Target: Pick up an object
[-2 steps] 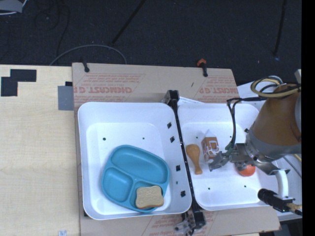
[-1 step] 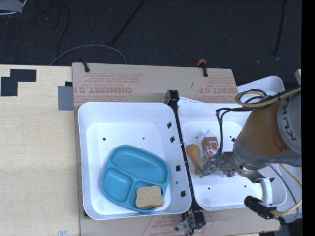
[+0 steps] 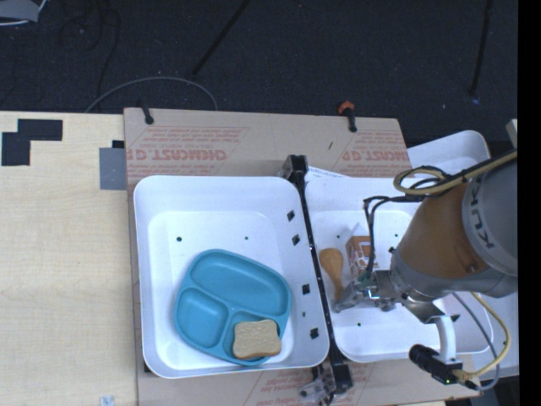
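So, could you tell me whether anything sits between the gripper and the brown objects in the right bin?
Nothing visible does. The gripper is low in the right bin, right beside the brown objects.

The grey arm (image 3: 473, 227) reaches in from the right, its orange band above the wrist (broad and turned toward the camera), bent downward so the gripper (image 3: 353, 296) sits low, pointing left

Blue tray (image 3: 221, 293) — smooth, glossy plastic
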`<state>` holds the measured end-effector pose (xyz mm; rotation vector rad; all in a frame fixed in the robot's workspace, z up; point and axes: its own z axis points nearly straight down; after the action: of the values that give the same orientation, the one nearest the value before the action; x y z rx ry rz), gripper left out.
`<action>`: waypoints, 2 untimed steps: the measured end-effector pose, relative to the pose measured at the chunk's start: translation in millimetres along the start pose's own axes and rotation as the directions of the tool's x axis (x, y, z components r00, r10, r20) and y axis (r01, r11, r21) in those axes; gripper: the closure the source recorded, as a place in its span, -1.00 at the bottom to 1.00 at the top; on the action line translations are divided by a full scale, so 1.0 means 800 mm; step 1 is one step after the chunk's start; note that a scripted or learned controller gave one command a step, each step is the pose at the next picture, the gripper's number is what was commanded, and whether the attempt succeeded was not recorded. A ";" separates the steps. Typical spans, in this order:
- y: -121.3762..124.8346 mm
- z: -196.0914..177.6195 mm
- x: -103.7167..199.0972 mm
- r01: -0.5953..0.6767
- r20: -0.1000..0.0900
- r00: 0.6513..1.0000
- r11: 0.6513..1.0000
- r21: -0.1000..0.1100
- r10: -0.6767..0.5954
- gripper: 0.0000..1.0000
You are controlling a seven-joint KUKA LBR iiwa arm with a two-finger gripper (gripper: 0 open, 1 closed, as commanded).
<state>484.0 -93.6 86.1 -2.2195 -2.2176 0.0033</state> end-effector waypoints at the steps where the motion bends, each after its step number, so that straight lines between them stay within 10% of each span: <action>1: 0.001 -0.016 -0.002 -0.006 0.000 1.000 1.000 -0.003 0.006 1.00; 2: -0.003 -0.093 0.001 0.002 0.001 1.000 1.000 -0.006 -0.002 1.00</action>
<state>482.0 -93.3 160.2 -2.2211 -2.2232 -0.0023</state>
